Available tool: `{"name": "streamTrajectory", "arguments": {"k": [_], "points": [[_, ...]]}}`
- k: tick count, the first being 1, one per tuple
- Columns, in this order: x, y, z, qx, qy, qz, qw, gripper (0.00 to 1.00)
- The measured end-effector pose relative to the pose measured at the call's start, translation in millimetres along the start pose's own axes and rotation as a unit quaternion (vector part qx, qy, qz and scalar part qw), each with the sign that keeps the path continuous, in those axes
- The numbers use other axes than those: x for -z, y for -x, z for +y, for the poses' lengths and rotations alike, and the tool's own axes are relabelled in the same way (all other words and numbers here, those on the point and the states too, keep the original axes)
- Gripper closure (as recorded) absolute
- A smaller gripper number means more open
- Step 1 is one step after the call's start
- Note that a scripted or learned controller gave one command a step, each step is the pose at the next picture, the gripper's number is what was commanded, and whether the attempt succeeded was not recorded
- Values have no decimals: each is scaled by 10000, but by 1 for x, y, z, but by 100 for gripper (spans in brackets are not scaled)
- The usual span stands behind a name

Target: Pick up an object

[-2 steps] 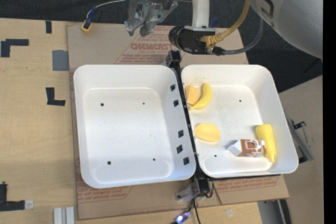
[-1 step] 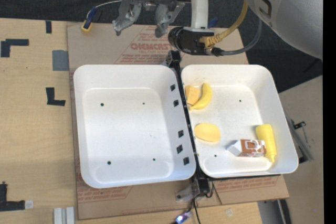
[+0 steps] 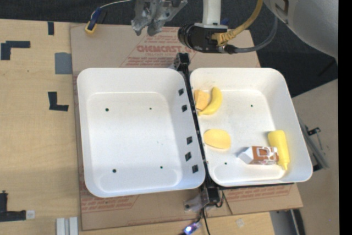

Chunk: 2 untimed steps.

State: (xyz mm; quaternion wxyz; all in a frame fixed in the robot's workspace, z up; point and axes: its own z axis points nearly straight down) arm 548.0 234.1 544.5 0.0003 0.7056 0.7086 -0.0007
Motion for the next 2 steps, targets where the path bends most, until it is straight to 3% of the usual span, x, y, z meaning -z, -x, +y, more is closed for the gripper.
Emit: {"name": "streamTrajectory", "arguments": {"k": [1, 2], "points": [[-1, 0, 0, -1, -6, -1, 10000, 0], [9, -1, 0, 7, -7, -4, 10000, 100]]}}
